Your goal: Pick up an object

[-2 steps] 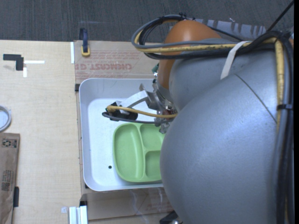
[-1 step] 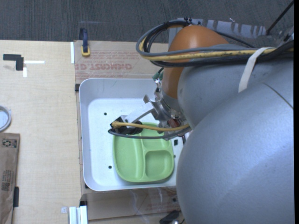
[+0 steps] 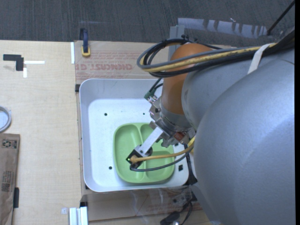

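A bin (image 3: 93, 125) is set on the worktop (image 3: 42, 102), right of the view's middle. A divided tray (image 3: 124, 144) is laid inside it, toward the bin's near right corner, kept apart from the left and far walls. The arm (image 3: 243, 125) is stretched in from the right, over the bin's right side and part of the tray. A cardboard sheet (image 3: 117, 64) is laid behind the bin, and a clamp (image 3: 85, 42) is fixed at that sheet's left end (on the worktop's far edge). Well left of the bin, a tape roll (image 3: 8, 121) is cut by the view's left edge, a paper bag (image 3: 9, 172) is laid just before it, and an L-shaped piece (image 3: 14, 60) is placed far behind both
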Robot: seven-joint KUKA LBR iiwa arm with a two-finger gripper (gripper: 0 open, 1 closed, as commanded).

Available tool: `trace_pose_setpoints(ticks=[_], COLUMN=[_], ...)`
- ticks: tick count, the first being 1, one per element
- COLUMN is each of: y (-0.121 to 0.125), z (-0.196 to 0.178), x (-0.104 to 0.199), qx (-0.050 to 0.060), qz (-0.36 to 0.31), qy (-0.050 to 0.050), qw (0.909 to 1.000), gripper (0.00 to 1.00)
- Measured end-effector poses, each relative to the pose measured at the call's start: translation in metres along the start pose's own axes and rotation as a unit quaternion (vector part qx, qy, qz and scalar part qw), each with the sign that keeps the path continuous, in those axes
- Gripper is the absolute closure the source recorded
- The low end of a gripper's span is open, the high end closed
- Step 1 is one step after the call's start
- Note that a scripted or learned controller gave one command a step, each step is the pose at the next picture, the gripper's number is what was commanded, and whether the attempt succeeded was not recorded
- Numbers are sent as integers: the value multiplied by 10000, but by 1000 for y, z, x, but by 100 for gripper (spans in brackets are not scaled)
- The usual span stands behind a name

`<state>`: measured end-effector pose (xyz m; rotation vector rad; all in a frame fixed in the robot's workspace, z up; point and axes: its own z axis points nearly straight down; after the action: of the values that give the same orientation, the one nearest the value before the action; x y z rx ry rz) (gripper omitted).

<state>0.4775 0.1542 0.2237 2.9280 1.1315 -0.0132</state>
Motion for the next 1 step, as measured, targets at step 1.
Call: trace_pose_setpoints(ticks=[1], y=[22], z=[-26], x=[-14], qx=[-3], qz=[1617], qy=[10], qw=[9868], gripper=[100])
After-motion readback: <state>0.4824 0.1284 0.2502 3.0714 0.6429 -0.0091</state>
